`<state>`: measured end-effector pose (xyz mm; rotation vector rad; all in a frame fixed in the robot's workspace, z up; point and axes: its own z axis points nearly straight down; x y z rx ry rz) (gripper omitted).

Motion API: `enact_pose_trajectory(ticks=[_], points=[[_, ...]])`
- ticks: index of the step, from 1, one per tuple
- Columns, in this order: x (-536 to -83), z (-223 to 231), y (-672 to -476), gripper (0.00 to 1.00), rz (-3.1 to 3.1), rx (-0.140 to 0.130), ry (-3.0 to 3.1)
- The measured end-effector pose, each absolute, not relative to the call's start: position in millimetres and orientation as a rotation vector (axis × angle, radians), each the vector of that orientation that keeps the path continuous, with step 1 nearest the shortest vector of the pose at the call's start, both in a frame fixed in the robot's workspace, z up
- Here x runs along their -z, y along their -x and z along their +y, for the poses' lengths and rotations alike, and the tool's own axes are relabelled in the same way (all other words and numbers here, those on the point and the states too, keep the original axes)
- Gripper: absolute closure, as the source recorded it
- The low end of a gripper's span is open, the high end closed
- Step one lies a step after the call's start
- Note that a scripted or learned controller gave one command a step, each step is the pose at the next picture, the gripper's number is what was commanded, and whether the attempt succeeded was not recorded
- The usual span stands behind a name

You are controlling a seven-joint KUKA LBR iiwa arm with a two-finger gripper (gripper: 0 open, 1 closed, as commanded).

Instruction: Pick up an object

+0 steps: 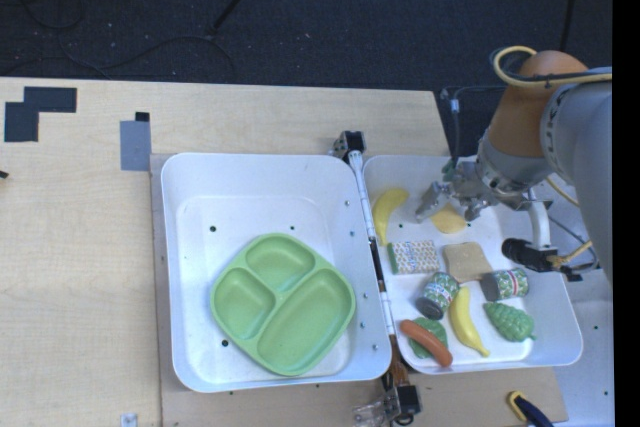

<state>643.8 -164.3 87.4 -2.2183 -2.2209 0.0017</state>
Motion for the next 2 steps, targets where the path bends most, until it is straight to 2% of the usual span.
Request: enact_pose_trajectory(ticks=[1, 2], points=[[-97.9, -165.0, -643.9, 1.00, -2.220, -0.002, 2.219], [-227.1, -87.4, -605.6, 1.00, -2.223, -0.001, 2.219]])
